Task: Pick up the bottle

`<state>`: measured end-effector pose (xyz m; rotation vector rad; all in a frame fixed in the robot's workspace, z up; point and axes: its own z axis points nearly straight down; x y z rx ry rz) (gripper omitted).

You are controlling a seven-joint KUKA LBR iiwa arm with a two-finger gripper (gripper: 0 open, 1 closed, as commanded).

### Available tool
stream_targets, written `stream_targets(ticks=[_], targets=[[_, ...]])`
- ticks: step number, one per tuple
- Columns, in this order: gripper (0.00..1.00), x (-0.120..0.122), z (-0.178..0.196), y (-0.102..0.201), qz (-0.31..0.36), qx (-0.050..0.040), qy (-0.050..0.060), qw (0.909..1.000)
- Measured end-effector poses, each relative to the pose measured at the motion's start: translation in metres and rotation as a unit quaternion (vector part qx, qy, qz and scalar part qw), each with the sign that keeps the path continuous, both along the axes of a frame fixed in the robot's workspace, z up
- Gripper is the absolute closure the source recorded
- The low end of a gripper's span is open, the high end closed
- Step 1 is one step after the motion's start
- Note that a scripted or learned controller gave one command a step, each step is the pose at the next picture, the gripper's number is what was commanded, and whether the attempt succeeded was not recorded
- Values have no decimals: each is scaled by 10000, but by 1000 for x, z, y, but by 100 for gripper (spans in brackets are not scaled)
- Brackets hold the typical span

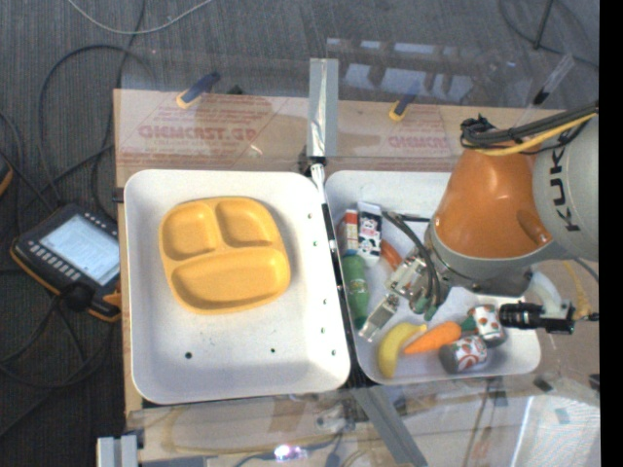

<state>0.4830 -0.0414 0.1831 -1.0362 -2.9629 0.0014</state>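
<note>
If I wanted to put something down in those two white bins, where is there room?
The left white bin has bare floor in front of and left of the yellow divided plastic tray. The right white bin is crowded: green bottle, yellow banana, orange carrot, small cans and the tool.

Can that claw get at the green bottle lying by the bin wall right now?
Probably yes. The claw hangs just right of the slim green plastic bottle, whose top side is bare. The white bin wall on its left may crowd one finger.
</note>
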Motion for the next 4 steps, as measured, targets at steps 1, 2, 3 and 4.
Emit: stream_targets(ticks=[1,2,3,4], targets=[[0,44,0,53,-779,1,0,9970],[0,8,0,-2,-711,-6,-1,9975],[0,1,0,32,-728,3,3,9973],[0,0,0,62,-838,1,1,9965]])
